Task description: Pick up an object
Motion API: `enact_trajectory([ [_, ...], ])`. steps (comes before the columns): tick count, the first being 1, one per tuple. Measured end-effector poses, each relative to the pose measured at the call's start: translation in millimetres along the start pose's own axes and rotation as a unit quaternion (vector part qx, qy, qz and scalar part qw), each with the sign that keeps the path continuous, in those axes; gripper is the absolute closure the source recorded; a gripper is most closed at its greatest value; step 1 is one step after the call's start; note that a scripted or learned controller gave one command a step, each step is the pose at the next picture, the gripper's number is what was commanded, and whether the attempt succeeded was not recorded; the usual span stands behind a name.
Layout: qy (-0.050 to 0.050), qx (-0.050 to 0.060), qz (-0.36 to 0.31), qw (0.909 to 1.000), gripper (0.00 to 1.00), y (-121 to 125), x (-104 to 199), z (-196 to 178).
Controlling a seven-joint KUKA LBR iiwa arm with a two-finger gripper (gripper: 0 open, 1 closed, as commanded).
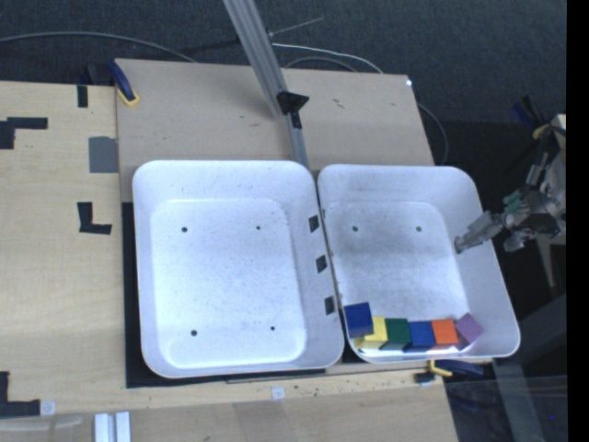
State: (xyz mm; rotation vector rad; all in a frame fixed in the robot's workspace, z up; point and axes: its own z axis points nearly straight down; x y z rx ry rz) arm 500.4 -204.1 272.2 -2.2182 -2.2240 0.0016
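Observation:
Several small blocks lie in a row along the near wall of the right bin (405,191): a blue block (358,318), a yellow block (371,336), a green block (397,331), a second blue block (421,334), an orange block (444,331) and a purple block (468,327). My gripper (471,235) reaches in over the right rim of that bin, well above and to the right of the row. Nothing can be seen held in it.
The left bin (221,265) stands beside the right one. A slanted metal pole (258,49) rises behind the bins. Cables run across the dark floor at the back. Yellow-blue clamps (124,86) grip the bench edges.

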Motion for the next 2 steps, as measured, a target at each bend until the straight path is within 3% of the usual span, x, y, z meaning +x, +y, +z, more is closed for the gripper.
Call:
enact_trajectory([
  [1, 0.001, -0.004, -0.004, 1.0000, 0.00, 13.5, 112.1, -85.6],
  [2, 0.000, 0.003, 0.004, 1.0000, 0.00, -7.5, 57.4, -33.3],
])
